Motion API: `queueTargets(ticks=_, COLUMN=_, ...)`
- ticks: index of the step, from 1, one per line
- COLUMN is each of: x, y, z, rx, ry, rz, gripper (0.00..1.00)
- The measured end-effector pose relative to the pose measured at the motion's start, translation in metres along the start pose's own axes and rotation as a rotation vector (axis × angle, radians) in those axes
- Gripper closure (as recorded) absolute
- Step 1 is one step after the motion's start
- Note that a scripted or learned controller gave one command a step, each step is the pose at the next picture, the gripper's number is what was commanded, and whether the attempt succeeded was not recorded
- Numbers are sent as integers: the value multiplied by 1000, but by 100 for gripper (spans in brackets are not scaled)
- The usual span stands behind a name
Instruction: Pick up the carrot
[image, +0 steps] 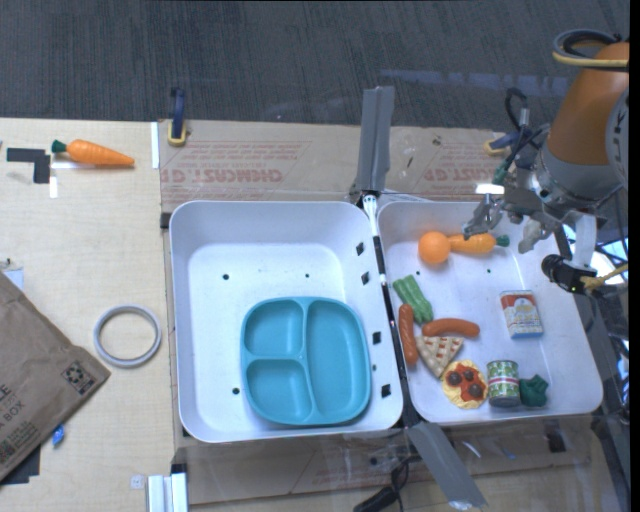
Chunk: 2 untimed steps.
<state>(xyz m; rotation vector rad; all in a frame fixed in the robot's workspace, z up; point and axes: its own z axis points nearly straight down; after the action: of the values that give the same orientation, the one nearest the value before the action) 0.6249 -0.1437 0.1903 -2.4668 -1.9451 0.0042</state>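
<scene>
While the carrot (472, 241) lies on the floor of the right bin (570, 345), near its back wall and beside an orange ball (434, 247), the hand (497, 214) hangs just above its leafy end. I cannot tell whether the hand is apart or together. Judging by this, the carrot is not lifted; grasp and lift remain.

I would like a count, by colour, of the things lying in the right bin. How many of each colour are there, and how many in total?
Orange: 2, the carrot and the orange ball
Green: 3, the bean pods, the can and the small green piece
Red: 3, two sausages and the carton
Yellow: 2, the pizza slice and the round pizza
Total: 10
</scene>
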Motion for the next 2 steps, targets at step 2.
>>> queueTargets(ticks=2, x=-43, y=51, z=88, rx=-17, ry=4, rz=5, gripper=0)
